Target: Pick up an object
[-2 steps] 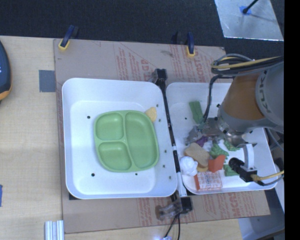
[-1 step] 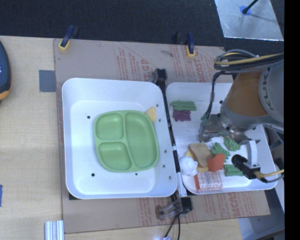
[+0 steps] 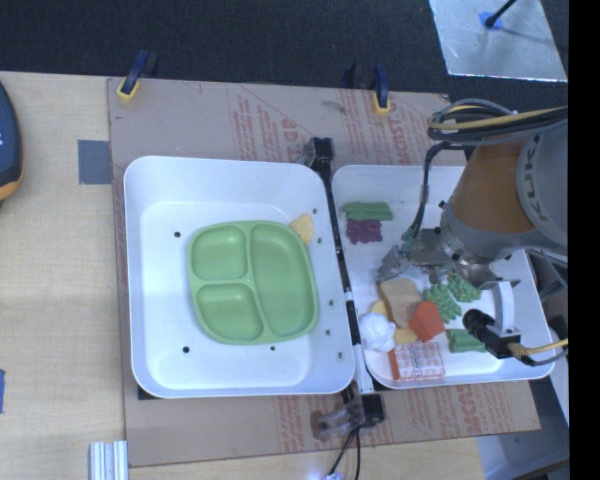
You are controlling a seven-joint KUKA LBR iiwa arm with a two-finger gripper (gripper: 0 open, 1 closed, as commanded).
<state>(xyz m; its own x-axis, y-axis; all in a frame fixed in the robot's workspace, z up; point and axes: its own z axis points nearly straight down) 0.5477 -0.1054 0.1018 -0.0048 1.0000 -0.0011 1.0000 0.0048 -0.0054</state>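
- Pale wooden table [image 3: 50, 298] fills the frame, with a brown cardboard sheet [image 3: 230, 118] clamped over its middle and dark floor along the top.
- Two white bins sit side by side on the cardboard: the left bin [image 3: 160, 368] holds a green divided plate [image 3: 252, 281], with a small yellow piece [image 3: 301, 227] touching its upper right corner.
- Right bin [image 3: 355, 183] carries a green block [image 3: 367, 210], a purple piece [image 3: 364, 231], a tan block [image 3: 400, 295], an orange-red piece [image 3: 426, 320], a white ball [image 3: 379, 333], a green leafy item [image 3: 450, 293] and a red-and-white packet [image 3: 418, 364].
- From the right edge the arm [image 3: 500, 193] reaches over this bin; its pincer [image 3: 420, 258] hangs just above the tan block, and whether it is apart or together cannot be told.
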